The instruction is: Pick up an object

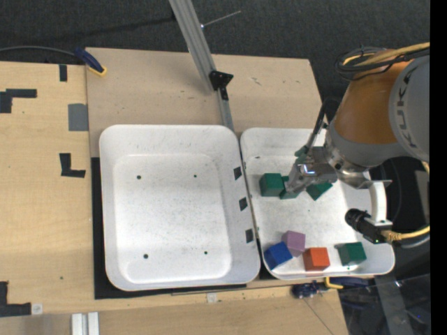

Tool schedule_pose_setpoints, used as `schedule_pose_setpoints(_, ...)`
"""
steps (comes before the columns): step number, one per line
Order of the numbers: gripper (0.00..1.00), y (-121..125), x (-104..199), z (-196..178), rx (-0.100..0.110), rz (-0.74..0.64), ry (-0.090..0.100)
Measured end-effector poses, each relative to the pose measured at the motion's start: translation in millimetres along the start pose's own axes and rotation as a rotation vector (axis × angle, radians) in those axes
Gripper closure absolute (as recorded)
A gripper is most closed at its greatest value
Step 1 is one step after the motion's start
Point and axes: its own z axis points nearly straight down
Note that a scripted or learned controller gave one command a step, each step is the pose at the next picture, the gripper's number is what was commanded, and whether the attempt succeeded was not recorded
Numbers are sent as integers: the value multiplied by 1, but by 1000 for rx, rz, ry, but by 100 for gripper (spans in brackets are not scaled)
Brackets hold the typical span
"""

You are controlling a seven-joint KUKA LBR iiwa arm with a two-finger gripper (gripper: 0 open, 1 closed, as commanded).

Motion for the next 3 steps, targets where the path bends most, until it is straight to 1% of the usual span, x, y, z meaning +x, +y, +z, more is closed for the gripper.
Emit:
schedule_pose_setpoints(2,100,29,98,22,1,1,-1)
schedule_pose_setpoints(3,100,41,152,8,0,0,0)
